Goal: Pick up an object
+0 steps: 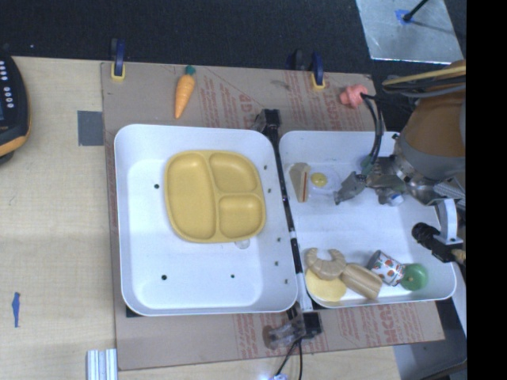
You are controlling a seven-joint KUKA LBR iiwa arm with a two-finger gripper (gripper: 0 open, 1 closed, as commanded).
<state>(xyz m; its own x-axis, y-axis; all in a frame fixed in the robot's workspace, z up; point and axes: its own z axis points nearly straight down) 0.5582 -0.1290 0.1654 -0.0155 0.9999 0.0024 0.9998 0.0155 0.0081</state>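
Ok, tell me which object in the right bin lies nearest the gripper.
The small yellow round piece, just left of the gripper. The other toys cluster along the right bin's near edge, farther off.

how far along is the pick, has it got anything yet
Nothing looks picked yet. The gripper is low in the right bin, near the small yellow piece and the sandwich slice, with nothing visibly between its fingers. Grasping and lifting remain. The yellow divided plate sits in the left bin.

Bright overhead light, soft blur
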